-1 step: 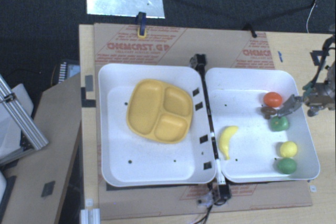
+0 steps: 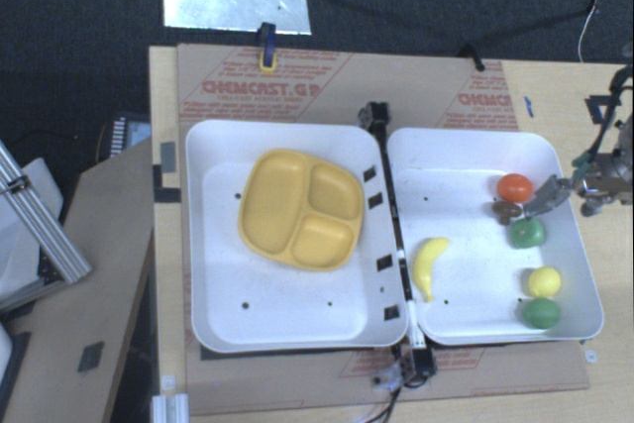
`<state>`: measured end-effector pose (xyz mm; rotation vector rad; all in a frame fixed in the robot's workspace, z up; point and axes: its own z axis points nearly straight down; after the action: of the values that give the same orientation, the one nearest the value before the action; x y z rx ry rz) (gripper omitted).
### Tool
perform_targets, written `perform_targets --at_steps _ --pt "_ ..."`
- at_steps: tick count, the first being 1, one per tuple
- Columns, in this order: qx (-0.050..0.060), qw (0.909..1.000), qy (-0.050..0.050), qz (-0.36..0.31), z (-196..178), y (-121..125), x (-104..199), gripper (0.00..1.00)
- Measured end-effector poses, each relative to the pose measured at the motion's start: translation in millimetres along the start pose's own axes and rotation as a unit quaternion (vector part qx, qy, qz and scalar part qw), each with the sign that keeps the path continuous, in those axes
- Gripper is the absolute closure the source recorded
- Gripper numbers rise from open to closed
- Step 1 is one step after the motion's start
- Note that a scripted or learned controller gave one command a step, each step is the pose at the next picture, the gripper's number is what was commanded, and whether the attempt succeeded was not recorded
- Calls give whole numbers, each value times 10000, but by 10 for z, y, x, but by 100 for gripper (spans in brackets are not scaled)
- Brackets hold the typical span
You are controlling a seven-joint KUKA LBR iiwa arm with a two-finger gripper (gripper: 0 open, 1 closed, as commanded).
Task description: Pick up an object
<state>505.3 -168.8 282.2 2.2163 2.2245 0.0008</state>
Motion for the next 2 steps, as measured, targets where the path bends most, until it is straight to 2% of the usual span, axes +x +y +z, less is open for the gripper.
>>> perform_targets --at_steps 1,2 --pt "24 10000 9 11 622 -28 31 0" --pt "15 10000 6 15 1085 45 -9 0"
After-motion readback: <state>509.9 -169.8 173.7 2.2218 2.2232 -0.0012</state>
